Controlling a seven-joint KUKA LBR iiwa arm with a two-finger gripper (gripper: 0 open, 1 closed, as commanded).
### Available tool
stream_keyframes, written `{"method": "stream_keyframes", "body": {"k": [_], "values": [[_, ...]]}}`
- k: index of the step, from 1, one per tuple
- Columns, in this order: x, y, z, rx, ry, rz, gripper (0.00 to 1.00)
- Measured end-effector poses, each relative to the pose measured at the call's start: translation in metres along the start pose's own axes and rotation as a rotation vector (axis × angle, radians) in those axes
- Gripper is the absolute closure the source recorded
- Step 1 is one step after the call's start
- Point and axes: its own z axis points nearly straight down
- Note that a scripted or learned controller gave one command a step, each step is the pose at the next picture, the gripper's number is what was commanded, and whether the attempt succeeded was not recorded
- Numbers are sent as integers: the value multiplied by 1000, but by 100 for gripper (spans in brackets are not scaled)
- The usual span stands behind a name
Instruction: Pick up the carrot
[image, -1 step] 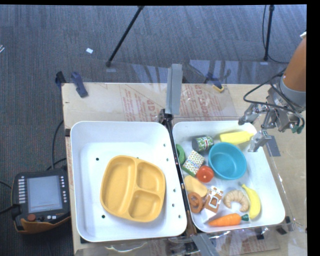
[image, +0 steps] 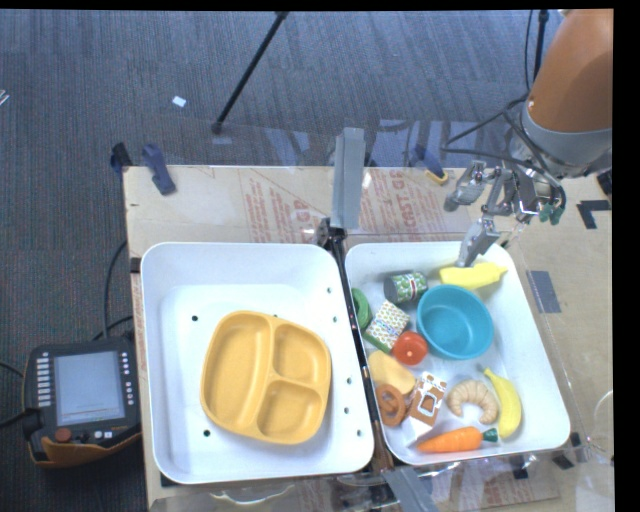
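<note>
- Carrot lay at the near edge of the right bin, lengthwise along the front wall, its green stub pointing right — nothing gripped it.
- The gripper hung over the far rim of that same bin, well apart from the carrot; whether its fingers were parted or closed could not be told, and nothing showed between them.
- The arm came in from the upper right, its orange band high in the corner.
- Just below the gripper a yellow block-like piece rested against the far wall, touching the rim of a blue bowl.
- A green can lay on its side left of the bowl, with a checkered green packet and a red tomato nearer the front.
- A croissant sat just above the carrot, and a banana curved along its right side, close to the carrot's green end.
- A pretzel and a small printed carton lay left of the croissant; a pale orange wedge sat behind them.
- The left bin held a yellow divided plate, tilted slightly in the frame.
- A teach pendant rested on the floor at the left — off the bench.
</note>
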Motion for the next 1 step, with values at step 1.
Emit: {"method": "stream_keyframes", "body": {"k": [1], "values": [[-1,1,-8,1,0,-3,100]]}}
